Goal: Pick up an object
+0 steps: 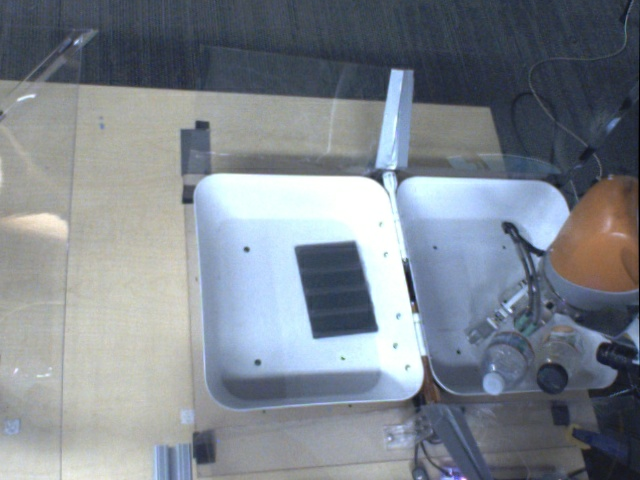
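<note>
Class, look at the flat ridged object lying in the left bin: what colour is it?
The ridged object is black, or a very dark grey, against the white left bin, in the camera view.

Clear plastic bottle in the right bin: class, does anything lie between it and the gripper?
Nothing visible does. The gripper hangs just above the clear plastic bottle lying in the right bin. Only a black cable trails along the arm, behind the approach.

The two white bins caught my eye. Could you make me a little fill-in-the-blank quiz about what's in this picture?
1. The dark ribbed rectangular pad lies in the ____ bin.
2. The clear plastic bottle lies in the ____ bin.
3. The band on the arm is coloured ____.

Missing words: left; right; orange.
</note>
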{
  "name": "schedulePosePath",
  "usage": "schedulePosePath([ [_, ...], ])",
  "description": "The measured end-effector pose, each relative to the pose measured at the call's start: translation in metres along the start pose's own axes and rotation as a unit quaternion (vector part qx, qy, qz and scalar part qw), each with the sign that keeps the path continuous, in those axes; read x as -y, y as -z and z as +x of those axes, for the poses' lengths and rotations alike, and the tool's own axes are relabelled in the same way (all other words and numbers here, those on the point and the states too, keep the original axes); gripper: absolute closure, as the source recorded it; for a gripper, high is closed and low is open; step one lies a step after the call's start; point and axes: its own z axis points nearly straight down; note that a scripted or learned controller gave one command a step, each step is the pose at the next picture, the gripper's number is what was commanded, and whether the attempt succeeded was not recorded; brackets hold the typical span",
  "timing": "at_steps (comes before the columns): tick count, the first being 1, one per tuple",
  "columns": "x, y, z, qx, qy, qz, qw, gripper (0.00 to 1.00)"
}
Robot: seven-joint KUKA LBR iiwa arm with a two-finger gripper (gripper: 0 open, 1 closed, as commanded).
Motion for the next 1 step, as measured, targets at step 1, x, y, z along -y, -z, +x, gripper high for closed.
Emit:
schedulePosePath([
  [1, -0.0965, -0.0028, -0.0167, -0.004, -0.012, 0.001, 0.9999, 0.0],
])
